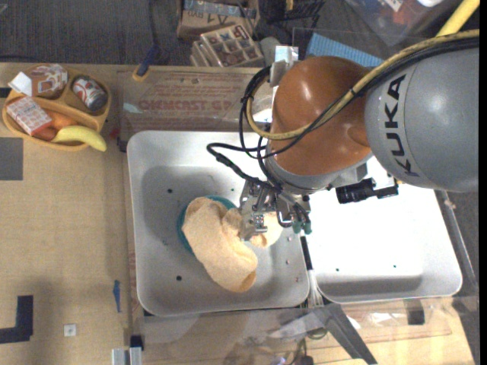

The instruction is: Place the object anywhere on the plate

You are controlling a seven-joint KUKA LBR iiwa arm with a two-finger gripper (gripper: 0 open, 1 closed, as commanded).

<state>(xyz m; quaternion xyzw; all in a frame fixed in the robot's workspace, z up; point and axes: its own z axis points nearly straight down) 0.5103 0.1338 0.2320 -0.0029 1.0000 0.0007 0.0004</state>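
Over the teal plate [185,220], floppy tan cloth [215,243]

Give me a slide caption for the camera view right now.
Gripper low over a floppy tan cloth covering a teal plate in the left white bin.

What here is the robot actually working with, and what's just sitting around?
In the job:
gripper
tan cloth-like object
teal plate under it
left bin

Lying about:
right bin
yellow tray of toy food with banana
boxes behind the bench
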